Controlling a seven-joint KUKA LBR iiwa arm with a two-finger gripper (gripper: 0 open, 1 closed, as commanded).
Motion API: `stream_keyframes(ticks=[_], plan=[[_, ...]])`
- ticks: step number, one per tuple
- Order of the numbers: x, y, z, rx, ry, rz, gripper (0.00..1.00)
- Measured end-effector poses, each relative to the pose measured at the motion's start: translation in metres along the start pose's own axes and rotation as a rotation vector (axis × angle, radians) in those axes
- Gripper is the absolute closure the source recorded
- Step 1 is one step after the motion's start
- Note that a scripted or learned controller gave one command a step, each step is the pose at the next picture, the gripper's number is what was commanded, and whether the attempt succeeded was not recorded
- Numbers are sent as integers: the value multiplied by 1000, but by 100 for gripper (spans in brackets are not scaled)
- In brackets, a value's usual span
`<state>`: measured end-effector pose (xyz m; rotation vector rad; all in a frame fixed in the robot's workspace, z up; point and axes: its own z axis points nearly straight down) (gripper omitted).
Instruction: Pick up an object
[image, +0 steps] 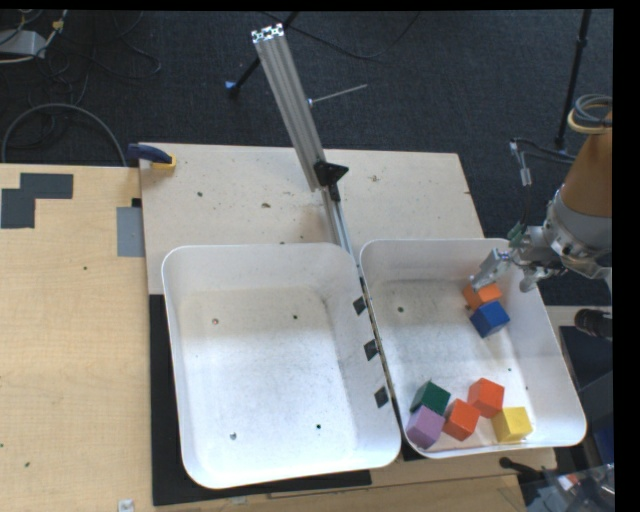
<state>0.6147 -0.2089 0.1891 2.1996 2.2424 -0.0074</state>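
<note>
The right bin (560, 370) holds several small blocks. An orange block (482, 294) lies near its far right side, with a blue block (490, 318) touching its near edge. My gripper (508, 276) hangs just above and to the right of the orange block. Its fingers are spread apart and nothing sits between them; the left fingertip (489, 269) is right over the orange block's far edge. At the bin's near end lie a green block (434, 396), a purple block (425, 425), two orange blocks (461, 418) (486, 395) and a yellow block (512, 424).
The left bin (185, 300) sits beside the right one, and black clips (370, 349) join their shared wall. A slanted aluminium pole (295, 105) rises behind the bins. A blue clamp (150, 155) sits at the bench's far left corner.
</note>
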Motion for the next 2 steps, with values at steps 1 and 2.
stream_keyframes(ticks=[1,2], plan=[[-1,0,-10,-1,-1,-2,100],[0,0,-10,0,-1,-3,0]])
